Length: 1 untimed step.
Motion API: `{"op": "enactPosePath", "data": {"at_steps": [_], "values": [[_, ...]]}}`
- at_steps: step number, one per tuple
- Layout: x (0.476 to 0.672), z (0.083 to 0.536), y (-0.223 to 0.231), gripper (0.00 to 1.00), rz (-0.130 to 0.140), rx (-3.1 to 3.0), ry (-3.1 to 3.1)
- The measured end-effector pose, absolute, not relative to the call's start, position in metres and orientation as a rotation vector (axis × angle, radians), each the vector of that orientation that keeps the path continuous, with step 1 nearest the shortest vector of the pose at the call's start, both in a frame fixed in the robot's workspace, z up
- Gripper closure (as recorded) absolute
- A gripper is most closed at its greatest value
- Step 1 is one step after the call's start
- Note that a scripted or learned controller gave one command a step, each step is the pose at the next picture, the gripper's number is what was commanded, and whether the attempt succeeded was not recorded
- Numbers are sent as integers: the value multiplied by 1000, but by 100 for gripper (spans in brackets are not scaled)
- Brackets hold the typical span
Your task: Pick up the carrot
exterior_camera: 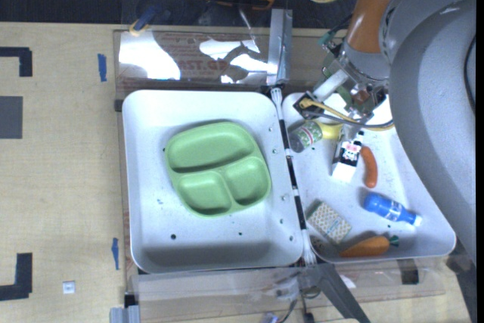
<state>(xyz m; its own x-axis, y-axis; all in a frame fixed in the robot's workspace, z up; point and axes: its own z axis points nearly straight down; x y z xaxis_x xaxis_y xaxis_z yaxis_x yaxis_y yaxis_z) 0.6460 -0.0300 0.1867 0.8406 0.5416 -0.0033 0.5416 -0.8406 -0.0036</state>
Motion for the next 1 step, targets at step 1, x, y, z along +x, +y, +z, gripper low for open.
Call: {"op": "enactPosePath", "data": {"at_steps": [1], "values": [[624, 270, 29, 0, 1, -2919, -1161]]}}
